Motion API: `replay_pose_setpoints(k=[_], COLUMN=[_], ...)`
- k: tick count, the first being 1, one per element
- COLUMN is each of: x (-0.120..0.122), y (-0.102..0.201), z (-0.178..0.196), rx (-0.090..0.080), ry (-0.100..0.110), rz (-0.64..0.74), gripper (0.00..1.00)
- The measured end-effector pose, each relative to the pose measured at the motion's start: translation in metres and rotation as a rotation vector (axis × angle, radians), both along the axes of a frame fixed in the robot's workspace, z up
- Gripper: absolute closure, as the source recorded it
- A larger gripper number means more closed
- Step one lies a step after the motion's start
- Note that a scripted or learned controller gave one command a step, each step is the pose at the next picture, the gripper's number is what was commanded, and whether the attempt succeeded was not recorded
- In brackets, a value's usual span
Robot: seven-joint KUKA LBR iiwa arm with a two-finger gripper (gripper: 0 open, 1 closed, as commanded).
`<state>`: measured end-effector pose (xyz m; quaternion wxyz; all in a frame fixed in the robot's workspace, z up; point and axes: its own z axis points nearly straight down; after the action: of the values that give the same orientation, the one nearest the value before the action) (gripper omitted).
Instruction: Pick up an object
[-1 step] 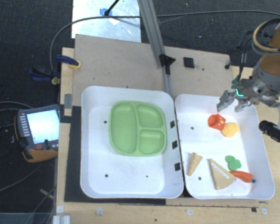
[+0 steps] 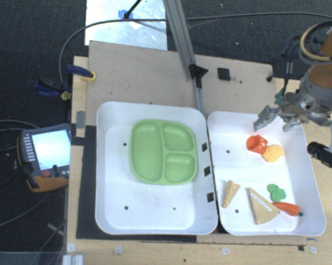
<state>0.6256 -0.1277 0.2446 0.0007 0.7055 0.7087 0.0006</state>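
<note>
Camera view, from above and at a slant. On the worktop [image 2: 158, 77]: two flat white bins side by side. In the left bin [image 2: 110, 204]: a green plate [image 2: 163, 151] with three parts, lying flat toward the back. In the right bin [image 2: 234, 134]: several small toy foods. Near the back of it, an orange cup [image 2: 256, 144] tipped on its side, touching a round yellow toy [image 2: 273, 153] just to its right. Toward the front, a small tan cone [image 2: 230, 193], then a tan wedge [image 2: 261, 207] beside it. Right of the wedge, a green toy [image 2: 276, 192] with an orange carrot [image 2: 287, 208] just below it, close to the wedge's right side.

Reaching in from the right: the grey arm [image 2: 322, 83] with its orange band up at the top corner, wrist bent down over the back edge of the right bin. The gripper [image 2: 277, 119] hanging above the back right part of that bin, up over the orange cup and yellow toy, not touching them. Jaws spread wide apart, one pointing left and down, the other to the right, with nothing between them. All toys lying in the bin, none lifted.

Off to the left, beside the worktop: a hand-held screen box [image 2: 45, 157] with an orange bottom, and black cables on the dark floor. At the back left edge of the worktop, blue clamps [image 2: 74, 71] with yellow tips.
</note>
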Motion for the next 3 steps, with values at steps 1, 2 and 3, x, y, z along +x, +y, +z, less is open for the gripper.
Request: replay_pose_setpoints(k=[1, 2, 3], x=[-0.005, -0.006, -0.005], y=[0.008, 0.006, 0.006], z=[-0.048, -0.109, -0.159], rx=[0.000, -0.001, 0.000], ry=[0.002, 0.001, 0.001], rz=[-0.002, -0.003, -0.004], gripper=[0.00, 0.00, 0.00])
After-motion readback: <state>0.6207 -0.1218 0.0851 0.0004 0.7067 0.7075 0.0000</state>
